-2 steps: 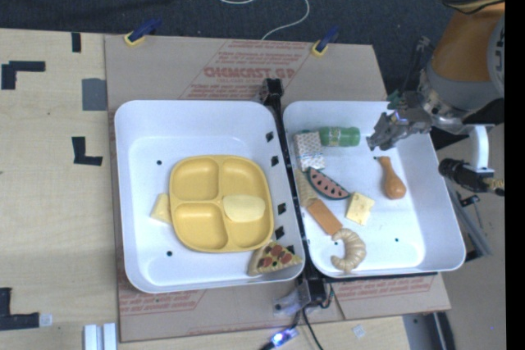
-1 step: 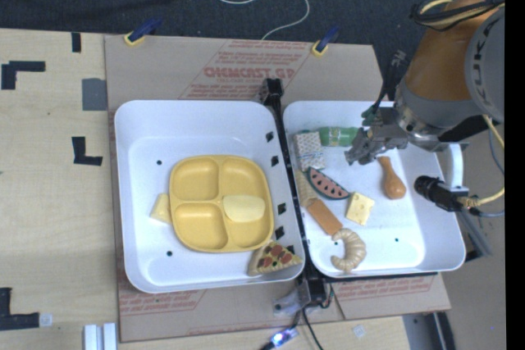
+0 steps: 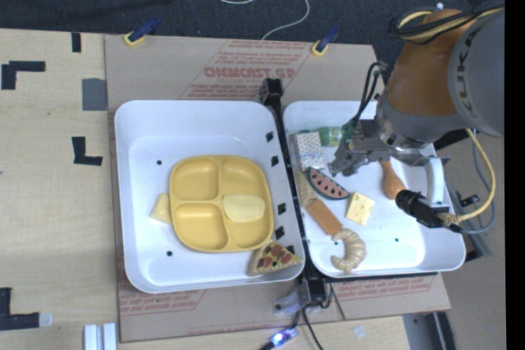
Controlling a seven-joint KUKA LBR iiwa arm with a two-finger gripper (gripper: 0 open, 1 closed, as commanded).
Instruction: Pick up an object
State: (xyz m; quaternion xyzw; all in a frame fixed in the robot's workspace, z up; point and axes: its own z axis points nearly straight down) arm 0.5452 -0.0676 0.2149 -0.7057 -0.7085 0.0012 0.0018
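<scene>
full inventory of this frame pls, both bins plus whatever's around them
left bin: 1, white, left on bench
right bin: 1, white, right on bench
divided plate: 1, yellow, middle of left bin
pale slice: 1, cream, in plate's right compartment
pizza slice: 1, red-brown, left bin's near-right corner
watermelon slice: 1, red and dark, right bin
cheese wedge: 1, yellow, right bin
hot dog: 1, orange-brown, right bin
croissant: 1, tan, right bin's near edge
cardboard sheet: 1, brown, under bins
cable: 1, white, above cardboard
gripper: 1, dark grey, over right bin
</scene>
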